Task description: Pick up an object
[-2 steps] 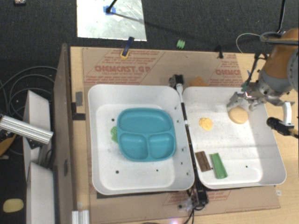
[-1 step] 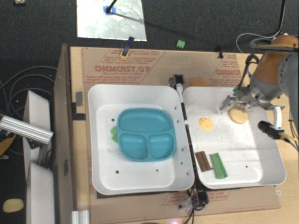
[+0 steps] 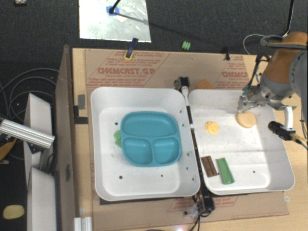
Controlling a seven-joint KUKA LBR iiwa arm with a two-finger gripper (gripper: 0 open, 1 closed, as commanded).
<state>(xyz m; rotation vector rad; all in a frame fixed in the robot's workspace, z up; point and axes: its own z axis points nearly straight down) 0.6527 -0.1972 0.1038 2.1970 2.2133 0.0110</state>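
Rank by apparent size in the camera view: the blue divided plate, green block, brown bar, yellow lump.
1. blue divided plate, by far
2. green block
3. brown bar, close to the green block, so that order is unsure
4. yellow lump

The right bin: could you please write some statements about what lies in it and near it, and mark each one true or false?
1. A blue divided tray lies in the right bin. False: it lies in the left bin.
2. A green block lies beside a brown block. True.
3. The pincer is above the tan round piece. True.
4. The yellow lump touches the green block. False: they lie apart.
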